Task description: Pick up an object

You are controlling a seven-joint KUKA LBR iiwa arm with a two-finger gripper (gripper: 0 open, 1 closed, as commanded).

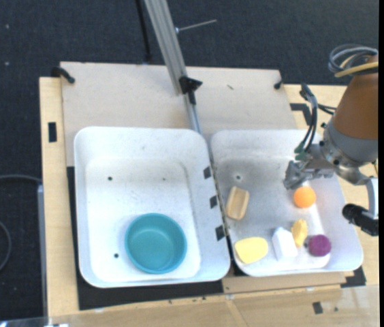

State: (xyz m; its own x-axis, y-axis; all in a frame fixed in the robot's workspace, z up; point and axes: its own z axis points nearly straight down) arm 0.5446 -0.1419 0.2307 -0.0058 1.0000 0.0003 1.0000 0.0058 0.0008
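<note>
The right bin (260, 148) holds an orange ball (304, 197), a tan block (237, 203), a yellow rounded piece (250, 249), a white piece (284, 242), a small yellow piece (300, 231) and a purple ball (318, 244). My gripper (298, 174) hangs over the right side of this bin, just above and left of the orange ball. Nothing shows between its fingers. The arm's orange band (357, 111) rises behind it at the right edge.
The left bin (103, 155) holds a teal bowl (154, 242) near its front. A grey metal pole (168, 39) slants from the top down to the gap between the bins. Cables (309, 125) hang beside the wrist.
</note>
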